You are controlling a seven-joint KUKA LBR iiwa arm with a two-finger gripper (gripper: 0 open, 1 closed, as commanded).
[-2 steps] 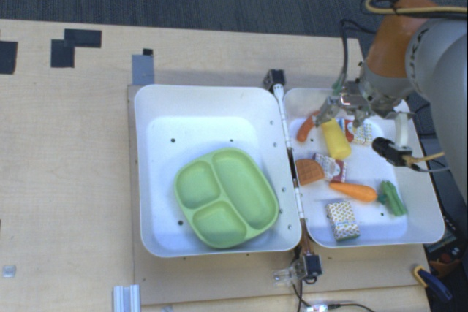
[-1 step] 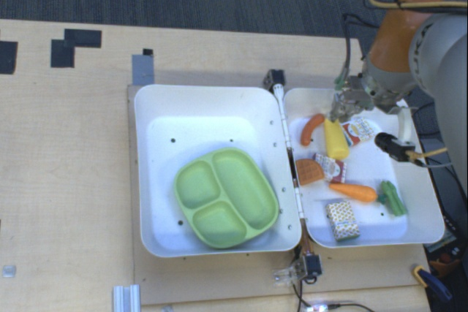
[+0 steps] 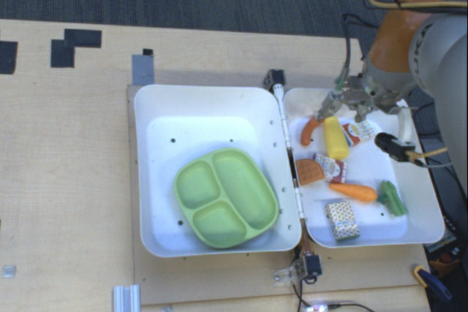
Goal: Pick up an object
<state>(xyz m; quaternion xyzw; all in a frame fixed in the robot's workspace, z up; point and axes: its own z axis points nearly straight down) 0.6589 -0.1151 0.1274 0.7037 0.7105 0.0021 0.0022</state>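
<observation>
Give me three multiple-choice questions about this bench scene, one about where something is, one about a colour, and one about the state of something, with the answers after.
1. Where does the divided plate lie?
A. left bin
B. right bin
C. bare bench

2. What colour is that plate?
A. red
B. green
C. blue

3. How does the carrot stand?
A. lying loose in the right bin
B. on the plate
C. lifted in the air

Answers: 1 A, it sits on the left bin floor; 2 B, it is pale green; 3 A, it lies flat among the toy foods.

Robot lab: bench (image 3: pixel 66 157), white bins (image 3: pixel 212 102)
</observation>
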